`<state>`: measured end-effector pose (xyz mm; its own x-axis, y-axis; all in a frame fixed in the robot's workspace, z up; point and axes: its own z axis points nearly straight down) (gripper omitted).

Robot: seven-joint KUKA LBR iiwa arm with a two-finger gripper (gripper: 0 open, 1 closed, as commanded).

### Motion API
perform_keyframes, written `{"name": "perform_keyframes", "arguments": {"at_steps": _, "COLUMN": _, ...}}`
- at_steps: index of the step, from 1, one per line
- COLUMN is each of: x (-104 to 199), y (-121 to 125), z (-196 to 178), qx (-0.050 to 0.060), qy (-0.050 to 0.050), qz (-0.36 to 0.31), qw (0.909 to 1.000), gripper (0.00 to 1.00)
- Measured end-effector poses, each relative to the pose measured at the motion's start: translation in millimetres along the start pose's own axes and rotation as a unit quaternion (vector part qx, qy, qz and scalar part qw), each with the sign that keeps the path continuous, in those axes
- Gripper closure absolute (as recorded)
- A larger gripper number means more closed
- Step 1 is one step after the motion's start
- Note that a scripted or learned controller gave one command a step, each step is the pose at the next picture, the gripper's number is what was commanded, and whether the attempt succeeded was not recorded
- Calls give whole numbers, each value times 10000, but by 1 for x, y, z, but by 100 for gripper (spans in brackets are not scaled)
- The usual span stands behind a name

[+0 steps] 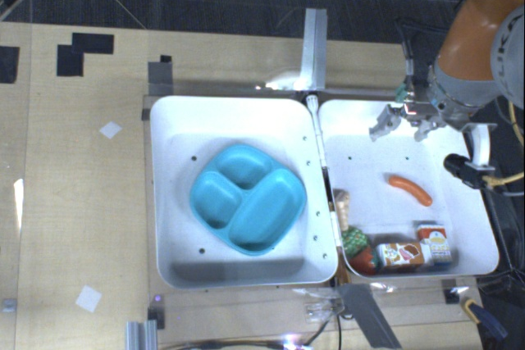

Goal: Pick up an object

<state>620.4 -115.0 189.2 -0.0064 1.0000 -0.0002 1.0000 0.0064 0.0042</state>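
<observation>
Orange sausage (409,189): lying free on the floor of the right-hand white bin (361,168), roughly mid-bin, long axis running from upper left to lower right, apart from everything else in the bin. Nearest candidate for the pick, judged by position.

Gripper (404,124): hovering over the rear part of the same bin, fingers spread apart and pointing down, nothing between them. Mounted on the grey arm with the orange band (476,33) entering from the right.

Key relation: sausage placed toward the near edge of the bin from the gripper and almost directly in line with it, well apart, no contact. Probable requirement for a grasp: travel forward over the bin, descent, and fingers set across the short axis of the sausage rather than along its length.

Near corner of the right bin: labelled can (405,255) on its side, small carton (435,241) just beside it, green item (354,241) and red item (364,261) crowded against the dividing wall.

Left-hand white bin (172,176): blue sectioned dish (248,198) at centre.
</observation>
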Motion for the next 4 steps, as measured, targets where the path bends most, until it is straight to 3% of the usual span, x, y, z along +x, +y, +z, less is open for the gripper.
{"name": "perform_keyframes", "arguments": {"at_steps": 1, "x": -32, "y": -63, "z": 53, "qx": 9, "qy": -1, "qz": 809, "qw": 9967, "gripper": 0}}
{"name": "perform_keyframes", "arguments": {"at_steps": 2, "x": -47, "y": -67, "z": 100, "qx": -34, "qy": -4, "qz": 607, "qw": 9981, "gripper": 0}}
{"name": "perform_keyframes", "arguments": {"at_steps": 3, "x": -47, "y": -64, "z": 87, "qx": -70, "qy": -15, "qz": 607, "qw": 9981, "gripper": 100}}
{"name": "perform_keyframes", "arguments": {"at_steps": 4, "x": -10, "y": -10, "z": 5, "qx": -2, "qy": -4, "qz": 1235, "qw": 9923, "gripper": 100}}
